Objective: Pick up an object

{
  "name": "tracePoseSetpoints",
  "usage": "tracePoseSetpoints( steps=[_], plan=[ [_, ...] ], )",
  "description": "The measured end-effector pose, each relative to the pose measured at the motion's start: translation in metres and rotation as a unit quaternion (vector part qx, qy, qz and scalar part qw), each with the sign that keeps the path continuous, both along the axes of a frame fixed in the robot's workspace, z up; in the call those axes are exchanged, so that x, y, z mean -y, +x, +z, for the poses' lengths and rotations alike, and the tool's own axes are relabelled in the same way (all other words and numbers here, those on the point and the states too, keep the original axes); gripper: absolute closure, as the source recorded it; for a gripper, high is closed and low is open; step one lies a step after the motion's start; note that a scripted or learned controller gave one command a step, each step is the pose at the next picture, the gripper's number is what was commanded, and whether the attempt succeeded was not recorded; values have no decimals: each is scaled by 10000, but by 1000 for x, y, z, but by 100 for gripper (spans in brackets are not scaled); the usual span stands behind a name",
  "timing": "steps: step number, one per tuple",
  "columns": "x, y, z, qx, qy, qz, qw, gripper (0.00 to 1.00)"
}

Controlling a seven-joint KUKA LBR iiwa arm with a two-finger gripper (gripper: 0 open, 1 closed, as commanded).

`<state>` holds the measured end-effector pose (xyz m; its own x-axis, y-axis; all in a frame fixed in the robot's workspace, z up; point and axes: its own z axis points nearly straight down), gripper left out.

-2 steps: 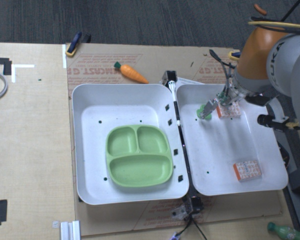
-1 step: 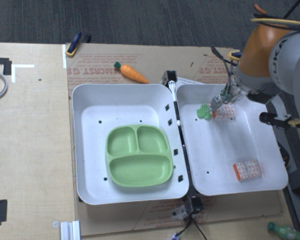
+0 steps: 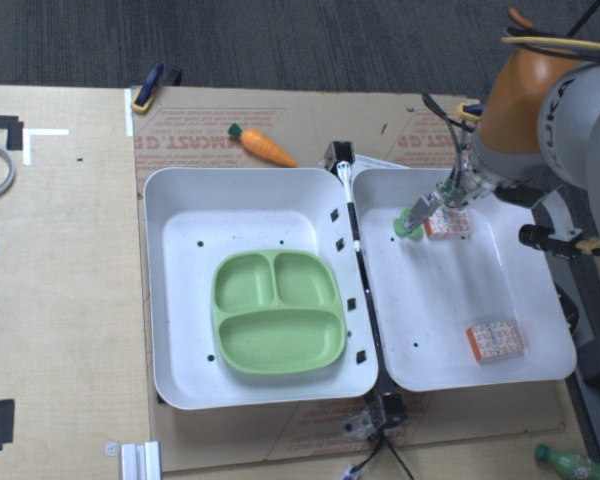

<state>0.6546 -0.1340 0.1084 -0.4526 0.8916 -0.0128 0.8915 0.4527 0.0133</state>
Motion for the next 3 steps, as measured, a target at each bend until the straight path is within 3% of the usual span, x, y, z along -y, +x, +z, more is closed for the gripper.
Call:
tracePoseSetpoints(
  steps=[1, 2, 3],
  plan=[
    [-27, -9, -11, -29, -7, 866, 9962, 0],
    [-27, -29, -16, -86, 11, 1394, 9902, 0],
    [-52, -92, 84, -82, 9, 1527, 9882, 0]
  ],
)
